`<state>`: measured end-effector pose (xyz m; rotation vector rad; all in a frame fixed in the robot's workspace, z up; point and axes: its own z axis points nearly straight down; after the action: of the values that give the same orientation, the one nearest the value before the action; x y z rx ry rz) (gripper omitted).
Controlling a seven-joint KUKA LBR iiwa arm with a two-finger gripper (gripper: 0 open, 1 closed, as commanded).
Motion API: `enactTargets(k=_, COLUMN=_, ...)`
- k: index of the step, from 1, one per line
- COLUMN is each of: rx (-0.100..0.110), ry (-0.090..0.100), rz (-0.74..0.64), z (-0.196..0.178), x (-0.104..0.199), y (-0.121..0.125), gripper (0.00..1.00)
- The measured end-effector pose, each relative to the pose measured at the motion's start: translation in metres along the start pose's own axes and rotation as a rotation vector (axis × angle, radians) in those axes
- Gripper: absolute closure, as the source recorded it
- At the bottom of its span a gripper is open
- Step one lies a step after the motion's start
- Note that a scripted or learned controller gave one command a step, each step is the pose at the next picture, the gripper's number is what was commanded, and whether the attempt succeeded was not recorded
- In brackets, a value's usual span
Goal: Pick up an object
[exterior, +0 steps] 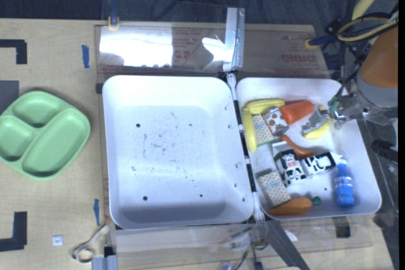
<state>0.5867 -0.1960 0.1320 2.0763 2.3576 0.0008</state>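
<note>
The right bin [370,199] holds several items. A yellow banana [251,126] curves along its left wall, beside a patterned carton [274,123] and an orange piece [296,111]. Lower down lie a black-and-white box [305,165], a blue bottle [343,184], a patterned pouch [271,185] and a carrot [291,205]. My gripper [334,113] hangs over the bin's upper right part, just right of a small yellow object [314,129]. Whether that object is touched or held I cannot make out.
The left bin [171,148] lies beside the right one, sharing a middle wall. A green divided plate [42,134] rests on the bench at far left. A clear plastic panel [171,41] stands behind the bins. The arm's orange band [385,63] is at the right edge.
</note>
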Motion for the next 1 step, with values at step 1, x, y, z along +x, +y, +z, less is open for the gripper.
enactTargets(k=1, rx=-0.007, ry=0.013, rz=0.091, z=0.0427, x=-0.0188, y=0.0336, gripper=0.0)
